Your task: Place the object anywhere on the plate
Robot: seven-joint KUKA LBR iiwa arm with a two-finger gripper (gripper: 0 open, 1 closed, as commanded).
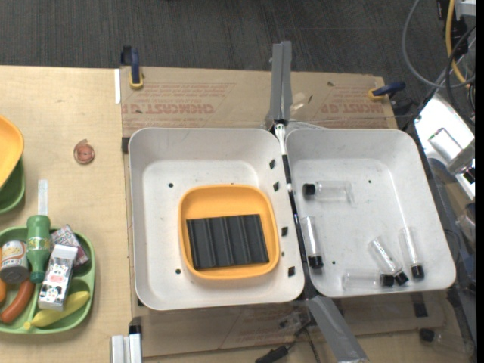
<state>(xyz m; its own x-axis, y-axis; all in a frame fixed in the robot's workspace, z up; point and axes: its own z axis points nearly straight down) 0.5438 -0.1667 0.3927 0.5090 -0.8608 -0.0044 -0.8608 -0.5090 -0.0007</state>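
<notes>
An orange square plate [227, 197] lies in the middle of the left white bin [151, 165]. A dark grey ribbed pad [227, 241] covers most of the plate's floor. Several clear tubes with black caps lie loose in the right white bin [378, 153]. One tube [330, 192] is near that bin's back left. Another tube [310, 237] lies along its left wall. The others form a cluster of tubes [393, 262] near the front right corner.
A green tray [85, 295] with toy food and a green bottle [38, 246] sits on the wooden table at the left, with an orange dish [7, 151] behind it. A metal post [280, 82] stands behind the bins. Cables and grey equipment [448, 138] crowd the right edge.
</notes>
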